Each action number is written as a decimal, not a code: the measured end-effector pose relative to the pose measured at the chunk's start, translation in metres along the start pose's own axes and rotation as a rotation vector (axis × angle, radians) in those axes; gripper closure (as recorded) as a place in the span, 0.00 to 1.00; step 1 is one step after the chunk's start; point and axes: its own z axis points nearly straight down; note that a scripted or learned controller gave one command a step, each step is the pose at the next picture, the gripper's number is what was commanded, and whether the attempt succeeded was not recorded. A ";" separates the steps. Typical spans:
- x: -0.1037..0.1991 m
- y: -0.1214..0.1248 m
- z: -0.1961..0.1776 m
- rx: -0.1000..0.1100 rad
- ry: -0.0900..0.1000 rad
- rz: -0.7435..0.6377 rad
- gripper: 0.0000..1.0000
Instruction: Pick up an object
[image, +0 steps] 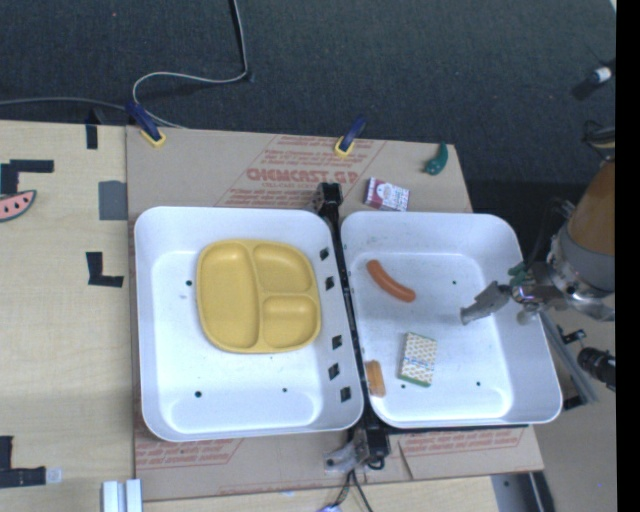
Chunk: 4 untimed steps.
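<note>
One gripper (480, 309) over right bin (500, 240) – fingers unclear (arm cropped)

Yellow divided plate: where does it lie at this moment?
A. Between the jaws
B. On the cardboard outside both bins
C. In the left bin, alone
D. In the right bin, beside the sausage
C: the yellow divided plate lies flat in the left bin, while the sausage and the small packet lie in the right bin.
</note>
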 end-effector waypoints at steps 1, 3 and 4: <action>0.052 0.027 0.134 -0.005 0.001 -0.001 0.00; 0.075 0.062 0.124 -0.006 -0.002 0.000 1.00; 0.075 0.062 0.125 -0.006 -0.002 0.000 0.00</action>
